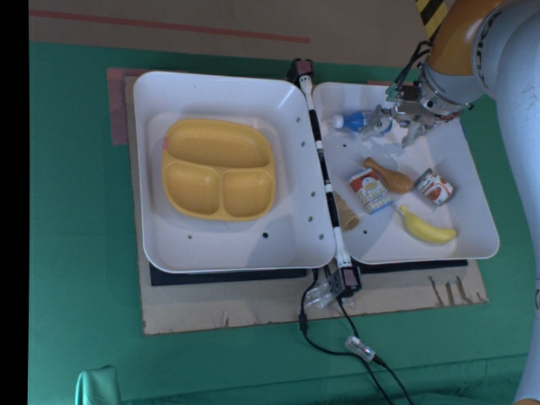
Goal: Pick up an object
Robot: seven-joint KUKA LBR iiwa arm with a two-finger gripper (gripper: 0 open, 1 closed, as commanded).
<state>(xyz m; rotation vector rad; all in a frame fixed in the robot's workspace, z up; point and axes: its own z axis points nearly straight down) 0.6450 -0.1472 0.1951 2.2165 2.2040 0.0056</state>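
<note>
The right bin [472, 188] holds several objects. A small blue bottle [356, 122] with a white cap lies on its side near the far rim. My gripper [400, 131] hovers just right of the bottle, fingers spread and pointing down, open with nothing between them. The bottle's right end lies close to the left finger; I cannot tell whether they touch. Nearer the front lie a brown drumstick [389, 175], a red and white can [369, 190], a second can [434, 186], a banana [427, 228] and a waffle cone [347, 212].
The left bin [160, 99] holds a yellow divided plate [218, 169]. A ridge with fittings [321, 163] separates the two bins. Cables [354, 344] trail over the green cloth in front. The grey arm with its orange band [468, 15] comes in from the upper right.
</note>
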